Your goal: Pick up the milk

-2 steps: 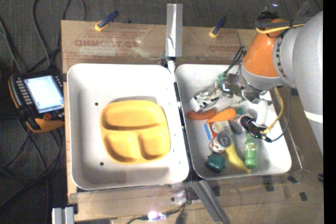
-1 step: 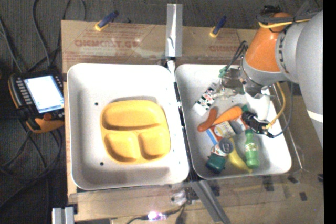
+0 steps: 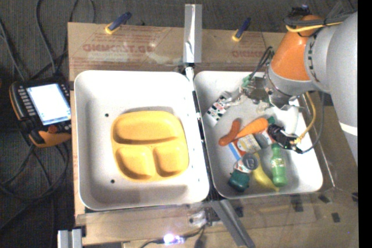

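White plastic makes up both shallow bins. Inside the left bin [image 3: 87, 125] lies a yellow tray [image 3: 150, 144] with rounded corners, moulded into one long compartment above two smaller ones, all matte and smooth. The right bin [image 3: 311, 180] holds a jumble: the milk [image 3: 218, 107], a small white carton with black cow patches, lies tipped on its side near the bin's upper left corner, close to the wall shared with the other bin. Below it sits an orange carrot [image 3: 247, 129], tapering toward a rounded reddish piece [image 3: 229, 133]; further down are a dark teal bottle [image 3: 239, 176], a green bottle [image 3: 278, 167] and something yellow [image 3: 263, 179] wedged between them. My gripper [image 3: 251, 89] hangs over the upper part of this bin, just to the right of the milk. Whether it is clenched or released I cannot tell, as cables and my wrist obscure it.
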